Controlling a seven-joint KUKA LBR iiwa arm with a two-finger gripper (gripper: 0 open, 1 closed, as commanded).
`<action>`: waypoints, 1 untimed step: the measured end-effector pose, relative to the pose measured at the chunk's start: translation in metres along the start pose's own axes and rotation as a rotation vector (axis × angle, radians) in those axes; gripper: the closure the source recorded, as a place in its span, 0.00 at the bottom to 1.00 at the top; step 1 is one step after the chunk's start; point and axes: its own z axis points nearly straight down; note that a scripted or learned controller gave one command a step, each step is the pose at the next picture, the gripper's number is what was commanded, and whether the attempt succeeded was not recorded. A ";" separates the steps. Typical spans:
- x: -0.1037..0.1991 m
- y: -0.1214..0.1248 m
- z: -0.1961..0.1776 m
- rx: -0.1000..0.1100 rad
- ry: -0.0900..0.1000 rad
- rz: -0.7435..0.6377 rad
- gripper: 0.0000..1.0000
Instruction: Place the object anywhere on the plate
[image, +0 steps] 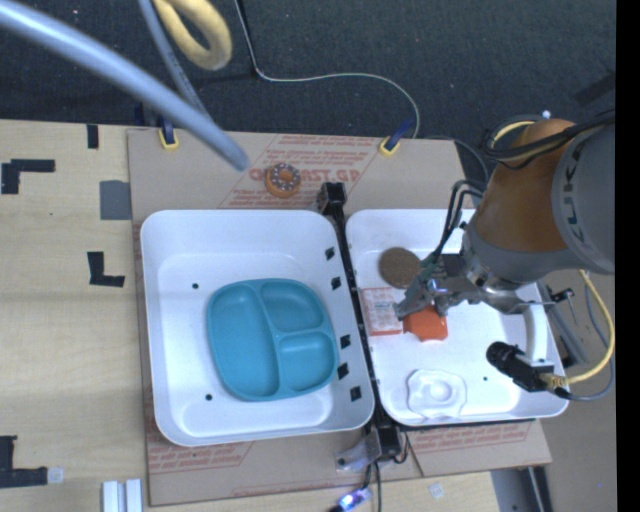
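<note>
A glossy orange block (430, 325) is seen right of centre in the right bin (500, 390), touched by the jaws (420, 300); their state cannot be told. The smooth teal divided plate (271, 336) lies in the left bin (170, 300).

The arm's bulk (540, 215) covers the right bin's (400, 395) far right corner, and the frame's right edge chops the arm off. The gripper (425, 300) sits over the orange object (430, 325), so its top is hidden; can't tell if the two touch. The pale loop (195, 25) is cut by the top edge.
</note>
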 end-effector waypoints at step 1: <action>0.046 0.016 -0.002 0.000 -0.001 0.001 1.00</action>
